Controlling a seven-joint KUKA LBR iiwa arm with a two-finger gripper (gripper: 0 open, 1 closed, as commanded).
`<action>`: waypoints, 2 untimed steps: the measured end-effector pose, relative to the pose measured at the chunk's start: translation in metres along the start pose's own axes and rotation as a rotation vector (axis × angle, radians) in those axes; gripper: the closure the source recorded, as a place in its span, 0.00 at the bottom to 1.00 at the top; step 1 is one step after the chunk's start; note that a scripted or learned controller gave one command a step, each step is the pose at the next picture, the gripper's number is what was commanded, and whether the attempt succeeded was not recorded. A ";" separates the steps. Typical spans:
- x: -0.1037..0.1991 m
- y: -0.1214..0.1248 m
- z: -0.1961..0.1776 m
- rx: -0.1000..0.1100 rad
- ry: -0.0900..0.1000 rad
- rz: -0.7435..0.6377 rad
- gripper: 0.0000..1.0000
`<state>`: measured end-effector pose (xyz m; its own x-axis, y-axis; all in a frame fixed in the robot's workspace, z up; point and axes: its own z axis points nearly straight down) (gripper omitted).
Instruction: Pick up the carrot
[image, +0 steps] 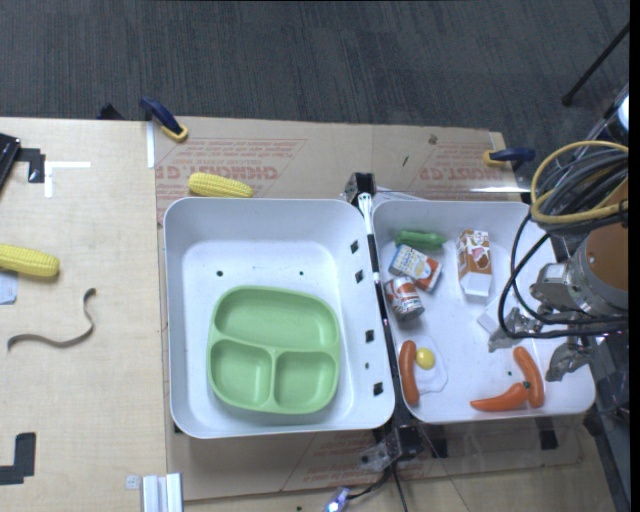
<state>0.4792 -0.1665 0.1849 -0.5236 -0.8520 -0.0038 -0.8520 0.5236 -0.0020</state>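
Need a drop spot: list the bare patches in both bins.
Left bin: bare rim around the green plate, widest above it. Right bin: bare middle strip between the cartons and the carrot; crowded along its left wall and near the gripper.

The surface (80, 400) is pale wood, and a brown cardboard sheet (330, 160) with red print lies on it. Beyond the sheet's far edge runs dark grey carpeted floor (300, 50). Blue clamps (163, 116) grip the sheet at its far corners. Left of the sheet sit white tape marks (65, 168) and black brackets (22, 455). Light falls evenly.
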 end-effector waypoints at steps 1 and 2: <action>-0.051 0.033 0.086 -0.002 0.000 0.048 0.00; 0.001 -0.002 0.091 0.005 -0.003 0.019 0.00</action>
<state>0.4807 -0.1682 0.0936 -0.5395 -0.8419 -0.0064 -0.8419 0.5396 -0.0072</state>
